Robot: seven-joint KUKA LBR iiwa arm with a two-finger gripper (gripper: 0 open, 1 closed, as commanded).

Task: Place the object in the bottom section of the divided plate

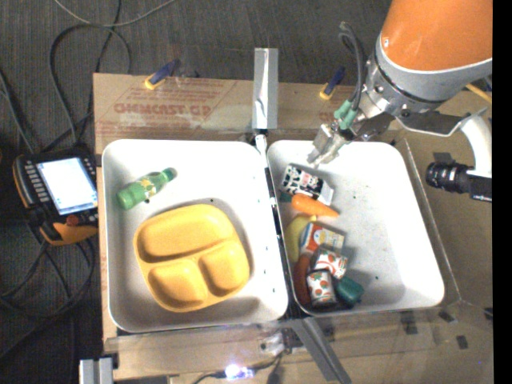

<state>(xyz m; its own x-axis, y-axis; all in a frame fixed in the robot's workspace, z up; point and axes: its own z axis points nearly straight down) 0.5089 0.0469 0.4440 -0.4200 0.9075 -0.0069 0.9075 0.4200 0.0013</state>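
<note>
Dark carpet floor, cardboard-topped table (192, 106) carrying two shallow white bins side by side. Left white bin (120, 294) holds the yellow divided plastic plate (192, 254) mid-bin, with a green-and-yellow toy bottle (146, 187) near its far-left corner. Right white bin (400, 238) has the clutter stacked along its left wall: black-and-white printed carton (305, 182), orange carrot-like piece (314, 207), small red-and-white cartons (323, 264), teal block (349, 290). The claw (325, 152) hangs over the right bin's far-left corner, just above the black-and-white carton, nothing between its tips; can't tell how wide it's set. No pick made yet, I'd say. Advice: drop straight onto the black-and-white carton, as it's topmost and apart from the pile, straddle its short side, keep off the bin wall. Confirm the grip before lifting. Then cross the divider high and release low over the plate section nearest the table's front edge, not the bin floor.
</note>
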